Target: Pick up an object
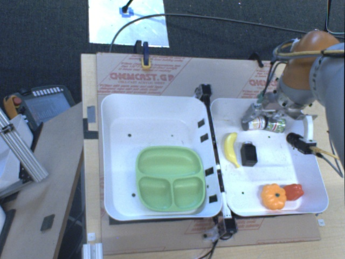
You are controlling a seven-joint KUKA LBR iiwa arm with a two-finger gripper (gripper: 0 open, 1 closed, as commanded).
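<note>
Camera view: risk of a failed grab. Small can (265, 124) lying on its side at the back of the right bin (318, 185), round and prone to rolling or squirting away under a closing pinch; back wall close by, risking a knock. Tool (262, 111) low over the can, at or just above it; opening impossible to tell, no grip visible. Banana (231, 148), black block (248, 154), orange pumpkin (274, 196) well apart in the same bin.

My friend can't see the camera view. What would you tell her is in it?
A grey and orange robot arm lowers its hand over a small can in the right white bin, near a banana, black block and orange pumpkin. The left bin holds a green divided plate.
</note>
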